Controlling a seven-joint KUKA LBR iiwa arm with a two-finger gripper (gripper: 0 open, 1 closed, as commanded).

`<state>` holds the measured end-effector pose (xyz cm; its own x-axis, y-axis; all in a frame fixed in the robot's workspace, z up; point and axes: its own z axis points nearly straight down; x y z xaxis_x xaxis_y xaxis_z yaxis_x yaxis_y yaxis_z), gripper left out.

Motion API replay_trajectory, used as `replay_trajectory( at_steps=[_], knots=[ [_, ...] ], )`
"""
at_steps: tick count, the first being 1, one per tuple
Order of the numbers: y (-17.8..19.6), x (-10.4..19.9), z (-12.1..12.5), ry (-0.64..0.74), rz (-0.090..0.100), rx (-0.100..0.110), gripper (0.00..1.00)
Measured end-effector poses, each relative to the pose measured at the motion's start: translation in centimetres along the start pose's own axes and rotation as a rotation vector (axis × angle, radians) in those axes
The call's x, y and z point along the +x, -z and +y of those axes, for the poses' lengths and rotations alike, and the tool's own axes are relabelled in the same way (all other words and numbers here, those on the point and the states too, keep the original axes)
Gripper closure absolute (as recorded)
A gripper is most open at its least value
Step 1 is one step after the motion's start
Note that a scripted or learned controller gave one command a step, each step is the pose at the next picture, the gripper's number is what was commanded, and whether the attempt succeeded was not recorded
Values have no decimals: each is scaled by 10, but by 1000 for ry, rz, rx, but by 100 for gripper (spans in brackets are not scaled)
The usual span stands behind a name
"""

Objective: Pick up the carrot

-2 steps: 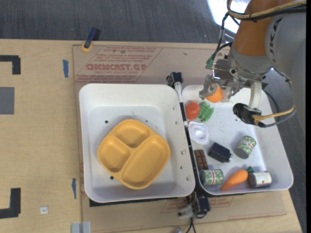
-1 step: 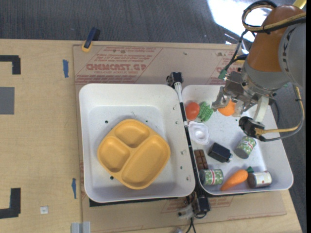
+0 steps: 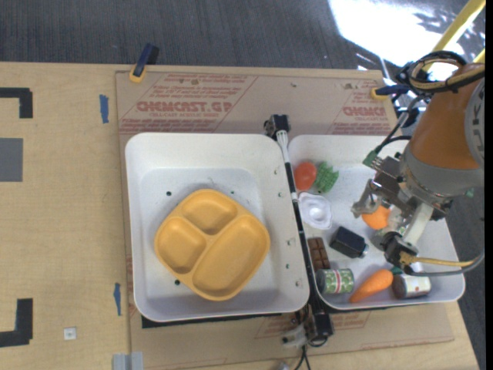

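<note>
In the camera view we see the desk [image 3: 62, 230] with two shallow white bins side by side. The left bin [image 3: 146, 168] holds a yellow divided plate [image 3: 212, 243], which lies a little turned, with three compartments.

The right bin [image 3: 451, 284] holds several small things. The carrot [image 3: 370, 284] lies near the front edge of this bin, tilted, with its thick end toward a small white-capped bottle [image 3: 411, 285] just beside it on the right. On the left of the carrot we see a green and white can [image 3: 336, 280] lying on its side, and above this can a brown chocolate bar [image 3: 318, 250] close to the bin's left wall. A black block [image 3: 348, 242] rests in the middle of the bin, a clear plastic cup [image 3: 315, 209] is left of it, and at the back there is a red tomato [image 3: 306, 175] touching a green leafy piece [image 3: 326, 176].

The arm [image 3: 451, 129] comes in from the right, and its claw [image 3: 391, 220] hangs over the right part of this bin, above the carrot and apart from it. An orange round object [image 3: 377, 217] shows at the claw; it seems to sit between the fingers, but the view is not sharp there, so we cannot tell if the claw is clenched or released.
</note>
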<state>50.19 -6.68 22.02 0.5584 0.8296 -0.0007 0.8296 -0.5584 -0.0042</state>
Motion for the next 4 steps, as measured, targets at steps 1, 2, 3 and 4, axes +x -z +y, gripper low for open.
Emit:
replay_trajectory(
  at_steps=[1, 2, 3, 4],
  knots=[
    [0, 0, 0, 0, 0, 0, 0],
    [-36, 17, -39, 57, 0, -1, 0],
    [-36, 17, -39, 57, 0, -1, 0],
    [-36, 17, -39, 57, 0, -1, 0]
  ],
)
